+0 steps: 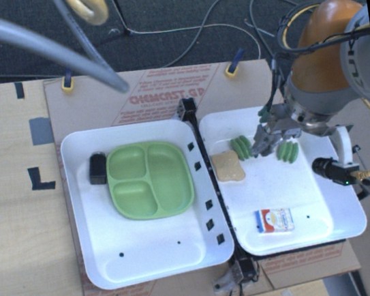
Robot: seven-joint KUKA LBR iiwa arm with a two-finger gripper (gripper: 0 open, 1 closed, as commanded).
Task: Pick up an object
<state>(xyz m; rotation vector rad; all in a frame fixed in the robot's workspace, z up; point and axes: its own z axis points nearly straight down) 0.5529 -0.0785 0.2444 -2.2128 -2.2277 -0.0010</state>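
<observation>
The arm point(357, 56) was grey, with a broad, rounded orange band point(324, 26) above the wrist. Below the band sat a paler grey collar, and under it a cluster of dark and silver metal parts formed the jaws' housing point(276, 134). Thin black and yellow cables point(284, 25) looped around the orange section. A white bracket point(341, 144) hung off the wrist, carrying a small black cylindrical unit point(331, 169) with a tiny green light.

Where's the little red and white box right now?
The red and white box lies flat in the right bin, near its front edge, below the tan sponge and apart from the gripper.
</observation>
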